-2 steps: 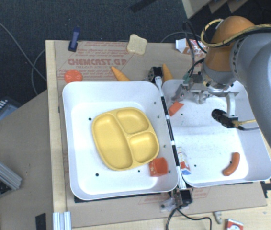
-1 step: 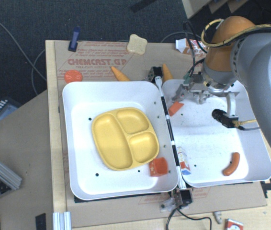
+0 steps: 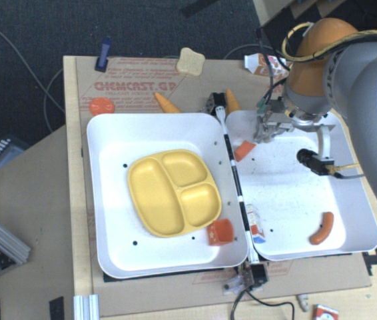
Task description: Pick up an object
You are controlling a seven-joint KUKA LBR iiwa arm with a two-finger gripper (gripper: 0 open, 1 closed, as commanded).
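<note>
The grey arm with its glossy orange band reaches in from the right, and its gripper (image 3: 266,131) hangs low over the far left corner of the right bin (image 3: 288,242); whether its metal parts stand apart or together cannot be told from this angle. Just beside it, on the bin's smooth white floor, lies a small orange wedge-shaped piece (image 3: 244,151), close to the gripper's tip but not seen between anything. Near the bin's right front corner rests a curved, glossy sausage (image 3: 322,228), reddish brown, and a small printed packet (image 3: 253,221) lies against the left wall. In the left bin (image 3: 105,179) sits a matte yellow plate (image 3: 173,191) with three rounded compartments, tilted diagonally, with a red cube-like block (image 3: 220,232) touching its near edge.
</note>
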